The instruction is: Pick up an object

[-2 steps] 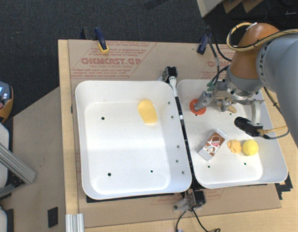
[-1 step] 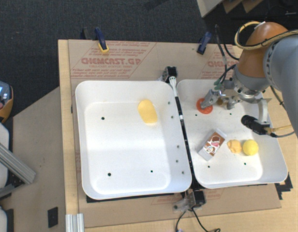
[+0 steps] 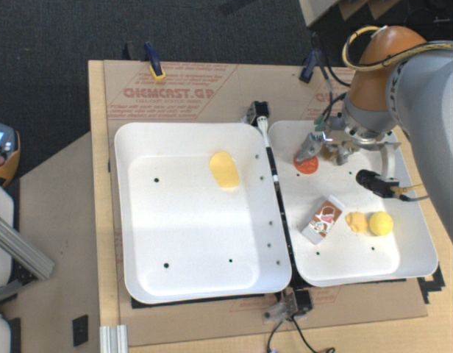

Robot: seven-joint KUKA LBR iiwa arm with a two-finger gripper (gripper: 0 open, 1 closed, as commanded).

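The gripper (image 3: 312,151) is hanging over the far left part of the right bin (image 3: 344,262), pointing down from a grey wrist under the arm's glossy orange band (image 3: 379,50). How wide it is standing open cannot be told from this slant; its grey metal tip is overlapping the top of the red object (image 3: 307,168), and whether it is touching or gripping that piece is not showing either.

The red object is lying in the right bin's far left part, close to the bin's left wall, directly under and slightly nearer the camera than the gripper's tip. It is looking small, rounded and smooth, with a bright orange-red skin.

Toward the right bin's middle, a small printed carton (image 3: 322,220) is lying flat and turned at an angle, boxy, with a white, red and brown face. Just to its right an orange-yellow lump (image 3: 355,221) is sitting, irregular and matt, and next to that lump a smooth yellow ball (image 3: 381,224) is resting nearer the bin's right wall.

Beyond the right bin's left wall, the left bin (image 3: 190,241) is lying alongside, white and shallow, with rounded corners like its neighbour. A pale yellow oval piece (image 3: 224,170) is resting in its far half.
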